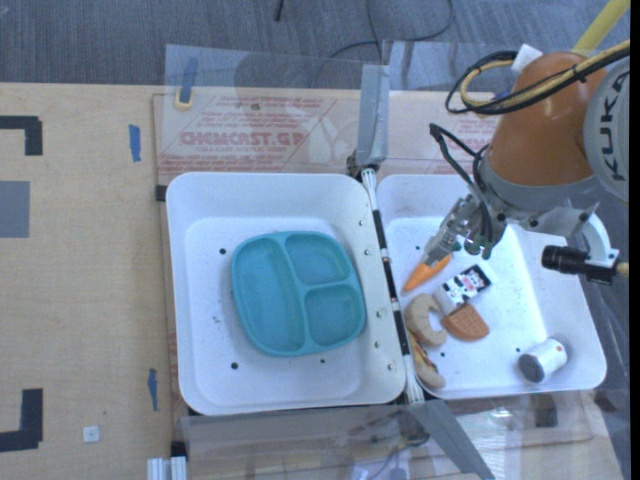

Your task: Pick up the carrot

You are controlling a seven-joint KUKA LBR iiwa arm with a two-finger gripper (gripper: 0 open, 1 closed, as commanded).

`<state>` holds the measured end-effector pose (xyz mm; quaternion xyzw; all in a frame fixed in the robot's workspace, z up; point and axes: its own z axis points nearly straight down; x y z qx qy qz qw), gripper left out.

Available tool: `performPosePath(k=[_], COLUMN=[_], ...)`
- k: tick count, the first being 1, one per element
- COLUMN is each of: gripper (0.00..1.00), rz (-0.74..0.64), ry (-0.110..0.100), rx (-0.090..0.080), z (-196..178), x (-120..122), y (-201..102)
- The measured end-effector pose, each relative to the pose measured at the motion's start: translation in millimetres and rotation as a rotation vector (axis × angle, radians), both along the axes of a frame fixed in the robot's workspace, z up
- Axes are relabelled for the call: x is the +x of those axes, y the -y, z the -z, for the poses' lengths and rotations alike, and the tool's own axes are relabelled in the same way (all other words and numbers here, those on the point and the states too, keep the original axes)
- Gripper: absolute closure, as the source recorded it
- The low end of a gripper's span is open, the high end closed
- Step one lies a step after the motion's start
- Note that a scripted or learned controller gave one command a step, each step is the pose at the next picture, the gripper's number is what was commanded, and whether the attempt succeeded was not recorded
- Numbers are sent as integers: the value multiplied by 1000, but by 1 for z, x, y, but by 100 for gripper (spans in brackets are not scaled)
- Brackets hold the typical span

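Note:
The orange carrot (pixel 426 272) is in the right bin (pixel 520 298), near its left wall, slanting from upper right down to lower left. My gripper (pixel 457 245) reaches down from the grey arm with the orange band and ends right at the carrot's thick upper end. The gripper's tip touches or overlaps that end. Whether the carrot lies on the bin floor or hangs just above it cannot be made out.
Beside the carrot lie a black-and-white packet (pixel 466 284), a brown wedge (pixel 467 324), a beige curved piece (pixel 424 318) and another beige piece (pixel 431 373). A white-grey cylinder (pixel 542 359) sits front right. The left bin (pixel 200 218) holds a teal divided plate (pixel 298 293).

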<state>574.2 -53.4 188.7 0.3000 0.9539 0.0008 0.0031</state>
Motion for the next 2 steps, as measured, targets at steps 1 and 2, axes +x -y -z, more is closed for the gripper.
performPosePath(k=[1, 2], gripper=[100, 100], rz=[-481, -199], ry=[-2, -5], rx=[-1, 0], z=[0, 4], x=[-33, -72], y=[-33, -2])
